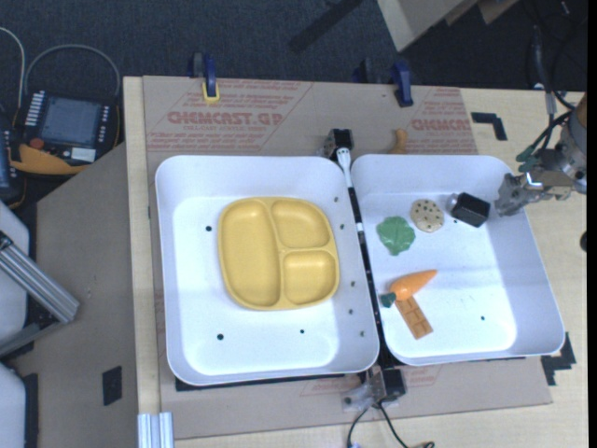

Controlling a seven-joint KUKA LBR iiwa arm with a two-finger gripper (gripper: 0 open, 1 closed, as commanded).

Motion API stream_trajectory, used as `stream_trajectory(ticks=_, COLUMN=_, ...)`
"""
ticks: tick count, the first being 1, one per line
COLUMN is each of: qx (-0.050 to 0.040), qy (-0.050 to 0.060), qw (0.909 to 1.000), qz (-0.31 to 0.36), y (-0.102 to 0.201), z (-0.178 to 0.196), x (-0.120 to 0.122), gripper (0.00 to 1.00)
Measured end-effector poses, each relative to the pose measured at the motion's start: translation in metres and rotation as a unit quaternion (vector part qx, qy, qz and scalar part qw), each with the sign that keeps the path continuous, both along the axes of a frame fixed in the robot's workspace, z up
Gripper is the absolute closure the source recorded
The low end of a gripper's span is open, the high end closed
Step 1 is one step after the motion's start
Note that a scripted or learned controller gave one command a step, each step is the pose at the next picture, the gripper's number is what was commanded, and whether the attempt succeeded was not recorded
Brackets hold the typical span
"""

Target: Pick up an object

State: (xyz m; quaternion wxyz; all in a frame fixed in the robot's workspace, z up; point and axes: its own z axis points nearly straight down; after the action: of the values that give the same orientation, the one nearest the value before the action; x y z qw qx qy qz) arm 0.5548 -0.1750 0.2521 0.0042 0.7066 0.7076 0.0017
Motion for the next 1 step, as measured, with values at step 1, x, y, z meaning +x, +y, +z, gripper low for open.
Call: stream_trajectory(ticks=1, qx=0.0029, qy=0.005, qw=1.0000, qz=0.001, y=0.0555, z=-0.0097, x=-0.0129, gripper=1.00)
